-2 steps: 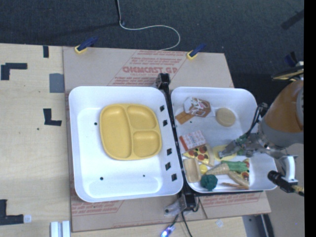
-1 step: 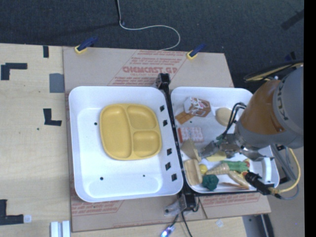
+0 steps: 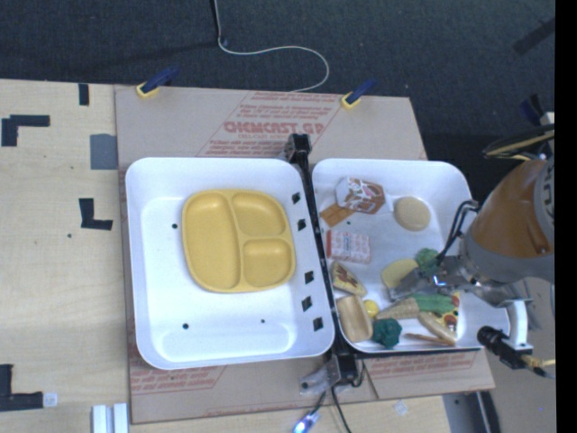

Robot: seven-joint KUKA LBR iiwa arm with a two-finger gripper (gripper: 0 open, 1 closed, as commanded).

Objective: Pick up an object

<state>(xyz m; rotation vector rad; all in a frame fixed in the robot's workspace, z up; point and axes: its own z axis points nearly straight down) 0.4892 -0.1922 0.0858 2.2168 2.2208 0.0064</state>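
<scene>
The gripper (image 3: pixel 416 284) sits low among crowded toy food (image 3: pixel 424 307), fingertips hard to make out.

A sheet of brown cardboard (image 3: pixel 270 124) with red lettering lies under the bins at the centre of the frame, held at its top edge by two clamps with blue and yellow grips (image 3: pixel 156 82) (image 3: pixel 358 91). A thin white cable (image 3: pixel 270 52) loops across the dark floor (image 3: pixel 406 25) above it. The pale wooden bench (image 3: pixel 54 269) at left carries black tape marks (image 3: pixel 90 215).

Robot lab: clamped cardboard (image 3: pixel 270 124), bins (image 3: pixel 144 242).
</scene>
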